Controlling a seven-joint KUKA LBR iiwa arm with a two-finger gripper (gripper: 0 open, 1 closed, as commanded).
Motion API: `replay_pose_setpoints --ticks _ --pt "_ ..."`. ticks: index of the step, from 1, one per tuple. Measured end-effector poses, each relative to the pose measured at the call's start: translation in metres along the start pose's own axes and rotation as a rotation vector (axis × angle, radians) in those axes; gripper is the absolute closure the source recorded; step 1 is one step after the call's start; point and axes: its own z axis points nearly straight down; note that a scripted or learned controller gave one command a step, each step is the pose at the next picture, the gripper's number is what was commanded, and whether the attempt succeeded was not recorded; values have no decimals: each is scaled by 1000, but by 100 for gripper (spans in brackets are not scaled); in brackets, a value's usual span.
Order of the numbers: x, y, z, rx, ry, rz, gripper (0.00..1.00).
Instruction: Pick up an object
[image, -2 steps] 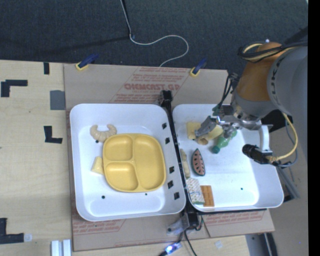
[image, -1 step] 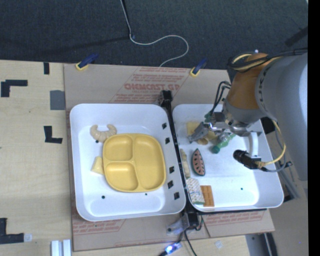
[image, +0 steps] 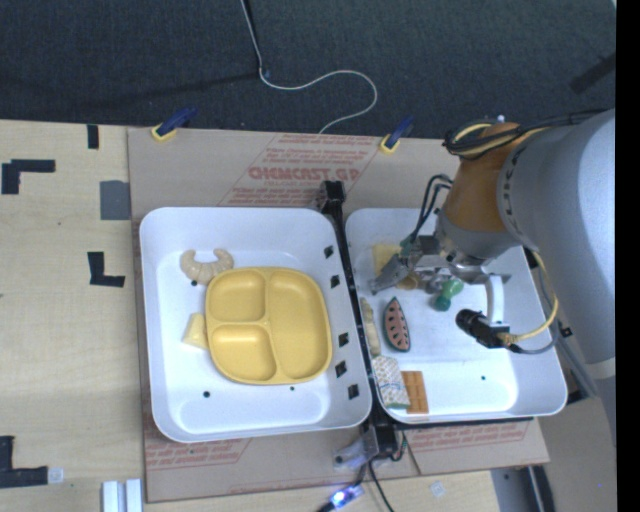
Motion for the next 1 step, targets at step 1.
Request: replay_pose_setpoints --ticks 1 --pt "0 1 -12 -2 0 0 100"
